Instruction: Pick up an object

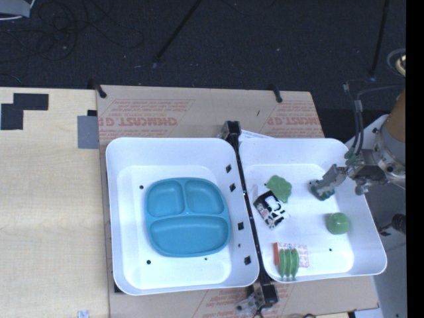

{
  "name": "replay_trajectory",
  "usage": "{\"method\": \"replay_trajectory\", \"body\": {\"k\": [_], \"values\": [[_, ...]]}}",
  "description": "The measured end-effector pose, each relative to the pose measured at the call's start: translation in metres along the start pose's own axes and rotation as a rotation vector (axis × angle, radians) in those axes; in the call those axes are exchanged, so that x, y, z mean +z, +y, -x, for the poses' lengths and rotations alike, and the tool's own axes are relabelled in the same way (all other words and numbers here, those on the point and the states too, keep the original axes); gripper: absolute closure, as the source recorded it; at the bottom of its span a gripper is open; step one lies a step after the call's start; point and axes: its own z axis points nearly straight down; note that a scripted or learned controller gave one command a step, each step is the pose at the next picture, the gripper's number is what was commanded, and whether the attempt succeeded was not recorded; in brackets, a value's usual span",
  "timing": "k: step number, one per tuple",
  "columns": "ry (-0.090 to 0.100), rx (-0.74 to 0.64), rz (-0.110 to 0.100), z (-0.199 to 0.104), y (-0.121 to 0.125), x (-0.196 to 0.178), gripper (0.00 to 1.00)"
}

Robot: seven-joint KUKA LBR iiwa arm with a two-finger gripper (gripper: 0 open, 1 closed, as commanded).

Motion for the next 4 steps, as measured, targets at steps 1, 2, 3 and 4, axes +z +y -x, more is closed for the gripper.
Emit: {"method": "replay_trajectory", "body": {"k": [1, 2, 3, 4], "values": [[0.000, -0.006, 0.004, -0.053, 0.010, -0.039, 0.00], [0.002, -0.009, 0.013, -0.126, -0.016, -0.141, 0.00], [-0.001, -0.003, 0.007, -0.146, 0.015, -0.188, 0.00], [-0.005, 0.007, 0.008, -0.058, 0.027, -0.257, 0.00]]}}
